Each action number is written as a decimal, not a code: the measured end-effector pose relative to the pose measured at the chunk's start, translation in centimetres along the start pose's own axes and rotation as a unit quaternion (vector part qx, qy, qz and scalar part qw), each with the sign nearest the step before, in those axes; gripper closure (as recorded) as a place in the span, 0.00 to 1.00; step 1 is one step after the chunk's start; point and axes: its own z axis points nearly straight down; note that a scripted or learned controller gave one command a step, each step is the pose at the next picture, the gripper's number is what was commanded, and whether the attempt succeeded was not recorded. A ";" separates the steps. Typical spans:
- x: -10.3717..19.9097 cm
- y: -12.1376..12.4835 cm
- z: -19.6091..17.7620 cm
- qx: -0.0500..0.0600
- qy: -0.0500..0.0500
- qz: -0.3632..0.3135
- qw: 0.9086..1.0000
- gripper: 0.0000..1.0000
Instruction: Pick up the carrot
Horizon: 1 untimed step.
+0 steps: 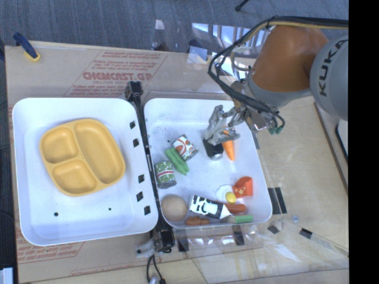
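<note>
Nearest us, along the right bin's [155, 108] front wall, we see a brown ball [173, 207], a black-and-white carton [204, 206] and a sausage [197, 220], all well in front of the fingers. Left of the fingers lies the left bin [23, 158] with its yellow divided plate [81, 156]. Our gripper [217, 139] reaches down with the carrot [229, 149] just beside its fingers, touching on their right; we cannot tell whether they clasp it. Green beans [177, 160] and two small cans [185, 147] lie left of the fingers.

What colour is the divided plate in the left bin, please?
Yellow; the divided plate shows in the camera view.
</note>
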 end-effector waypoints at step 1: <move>4.7 -2.9 -1.1 -0.005 0.005 -0.244 0.970 1.00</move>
